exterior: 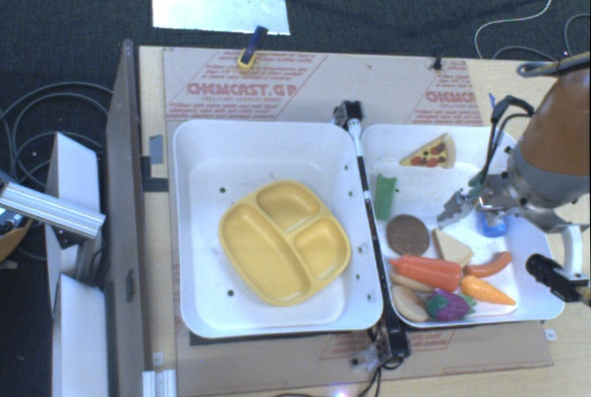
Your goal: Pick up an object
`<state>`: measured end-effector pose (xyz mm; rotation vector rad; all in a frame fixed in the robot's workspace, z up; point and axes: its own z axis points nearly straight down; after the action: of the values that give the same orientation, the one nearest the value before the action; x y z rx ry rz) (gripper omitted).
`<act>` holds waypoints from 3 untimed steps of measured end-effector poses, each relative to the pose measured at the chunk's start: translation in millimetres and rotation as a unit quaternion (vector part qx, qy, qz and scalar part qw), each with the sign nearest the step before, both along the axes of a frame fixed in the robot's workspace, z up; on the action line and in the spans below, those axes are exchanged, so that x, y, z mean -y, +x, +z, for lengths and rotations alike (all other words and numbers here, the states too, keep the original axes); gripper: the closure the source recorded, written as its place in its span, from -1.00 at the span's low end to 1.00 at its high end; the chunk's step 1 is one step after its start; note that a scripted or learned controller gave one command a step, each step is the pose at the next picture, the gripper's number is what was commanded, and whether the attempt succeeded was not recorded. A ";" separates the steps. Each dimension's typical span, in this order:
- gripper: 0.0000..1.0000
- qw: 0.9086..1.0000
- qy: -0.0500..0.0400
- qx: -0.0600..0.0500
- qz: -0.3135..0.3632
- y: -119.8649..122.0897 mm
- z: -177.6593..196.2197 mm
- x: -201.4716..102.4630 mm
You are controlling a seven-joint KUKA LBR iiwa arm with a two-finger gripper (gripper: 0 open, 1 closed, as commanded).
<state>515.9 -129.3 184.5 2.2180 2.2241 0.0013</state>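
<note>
Fingers (452, 207) hang over the right bin (462, 135), aperture unclear, gripping nothing visible; brown disc (407, 234) just below-left; bread slice (452, 246) beneath.

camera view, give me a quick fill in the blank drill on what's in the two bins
1. The yellow divided plate lies in the ____ bin.
2. The pizza slice sits in the right bin's ____ corner area.
3. The brown round patty lies just below the ____ piece.
4. The tool hovers over the ____ bin.

Missing words: left; top; green; right
</note>
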 end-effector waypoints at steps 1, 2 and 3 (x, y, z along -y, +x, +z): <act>-1.00 1.000 -0.003 0.006 0.001 9.5 -97.1 -44.5; 1.00 1.000 -0.002 0.011 0.000 12.6 -81.5 -43.4; -1.00 1.000 -0.002 0.010 0.000 12.2 -82.3 -43.6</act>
<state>528.0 -85.7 102.2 2.2064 2.2106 0.0196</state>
